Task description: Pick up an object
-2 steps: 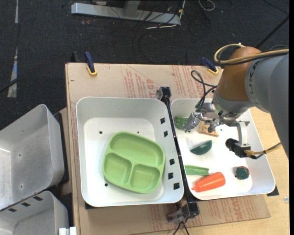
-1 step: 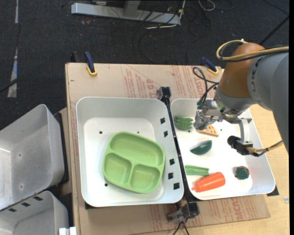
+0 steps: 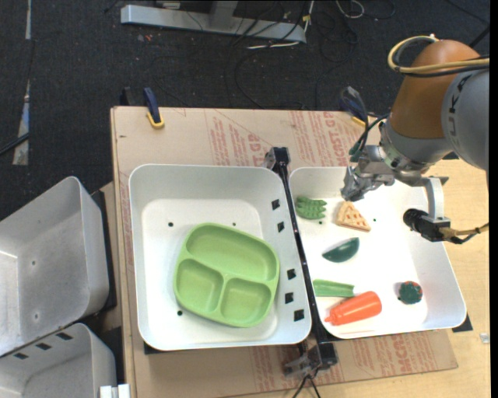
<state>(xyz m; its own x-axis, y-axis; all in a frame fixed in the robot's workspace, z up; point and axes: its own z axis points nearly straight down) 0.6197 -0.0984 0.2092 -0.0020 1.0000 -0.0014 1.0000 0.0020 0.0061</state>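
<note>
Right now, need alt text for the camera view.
The tool hovers over the right bin by a pizza slice toy, with toy vegetables nearby. The left bin holds a green divided tray.

A dark carpeted floor (image 3: 70, 70) is seen around the bench, crossed by thin black cables (image 3: 264, 47). A grey metal bar (image 3: 202, 19) lies on it at the top of the view. The bench is covered by brown printed cardboard (image 3: 218, 132), held by a yellow clamp (image 3: 154, 113). Spare white bins (image 3: 47, 256) are stacked at the left edge. The light is even and soft.
</note>
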